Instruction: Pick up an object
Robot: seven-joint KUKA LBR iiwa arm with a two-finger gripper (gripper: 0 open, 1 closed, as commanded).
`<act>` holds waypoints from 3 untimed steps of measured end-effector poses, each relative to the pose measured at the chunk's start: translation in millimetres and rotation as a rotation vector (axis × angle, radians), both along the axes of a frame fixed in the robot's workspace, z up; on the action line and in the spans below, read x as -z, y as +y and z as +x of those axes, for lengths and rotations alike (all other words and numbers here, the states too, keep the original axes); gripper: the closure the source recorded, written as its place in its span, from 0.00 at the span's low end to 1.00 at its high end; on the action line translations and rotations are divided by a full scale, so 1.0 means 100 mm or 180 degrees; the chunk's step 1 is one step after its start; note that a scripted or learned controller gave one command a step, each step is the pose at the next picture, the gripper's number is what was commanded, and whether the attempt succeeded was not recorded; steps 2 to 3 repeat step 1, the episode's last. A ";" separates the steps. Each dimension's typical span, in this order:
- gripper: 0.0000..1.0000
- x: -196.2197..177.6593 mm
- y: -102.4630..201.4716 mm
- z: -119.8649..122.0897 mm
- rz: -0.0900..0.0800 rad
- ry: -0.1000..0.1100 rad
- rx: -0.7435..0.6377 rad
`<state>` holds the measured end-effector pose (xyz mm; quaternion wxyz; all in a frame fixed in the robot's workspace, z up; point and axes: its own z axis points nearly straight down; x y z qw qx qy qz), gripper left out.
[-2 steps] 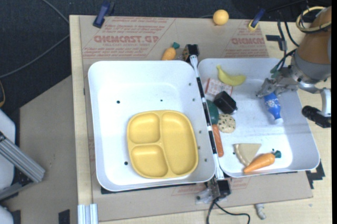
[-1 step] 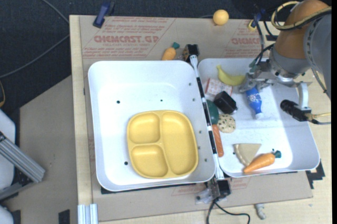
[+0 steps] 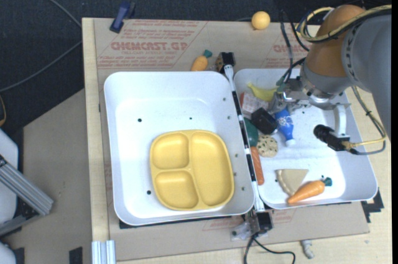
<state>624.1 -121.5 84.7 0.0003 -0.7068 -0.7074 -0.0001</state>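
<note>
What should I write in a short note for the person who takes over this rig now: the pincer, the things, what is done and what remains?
Pincer: low in the right bin, above the blue bottle; whether it grips anything cannot be told.
Right bin: banana, black object, cookie, carrot, tan wedge.
Left bin: yellow divided plate.
Done: arm is over the pile.
Left: nothing visibly lifted, so the pick is open.
</note>
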 end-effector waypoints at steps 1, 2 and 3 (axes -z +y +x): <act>1.00 -1.01 0.87 -0.49 0.0003 -0.0008 -0.0005; 1.00 -1.01 0.87 -0.49 0.0003 -0.0008 -0.0005; 1.00 -1.01 0.87 -0.49 0.0003 -0.0008 -0.0005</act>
